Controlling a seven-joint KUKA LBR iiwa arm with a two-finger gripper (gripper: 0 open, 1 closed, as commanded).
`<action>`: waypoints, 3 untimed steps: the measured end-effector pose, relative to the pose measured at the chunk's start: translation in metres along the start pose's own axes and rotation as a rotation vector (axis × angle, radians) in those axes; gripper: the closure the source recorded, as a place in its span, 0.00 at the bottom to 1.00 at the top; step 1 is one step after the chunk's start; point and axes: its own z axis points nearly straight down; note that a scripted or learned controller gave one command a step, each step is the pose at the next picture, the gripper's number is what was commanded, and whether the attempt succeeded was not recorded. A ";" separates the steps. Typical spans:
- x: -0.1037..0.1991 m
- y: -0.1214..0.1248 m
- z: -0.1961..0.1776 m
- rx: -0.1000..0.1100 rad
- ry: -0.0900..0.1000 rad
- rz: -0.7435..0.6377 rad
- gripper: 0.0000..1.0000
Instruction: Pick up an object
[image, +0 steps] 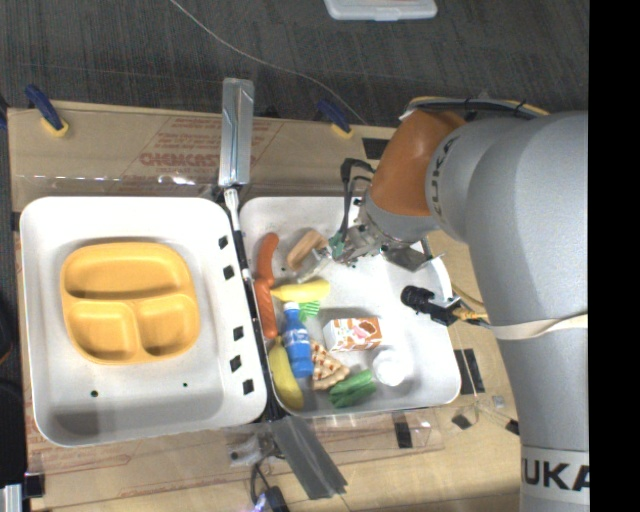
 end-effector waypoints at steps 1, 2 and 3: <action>0.001 0.001 -0.011 -0.001 0.000 -0.004 1.00; 0.001 0.001 -0.011 0.000 0.000 -0.005 0.00; 0.024 0.044 -0.006 -0.002 0.000 -0.132 0.00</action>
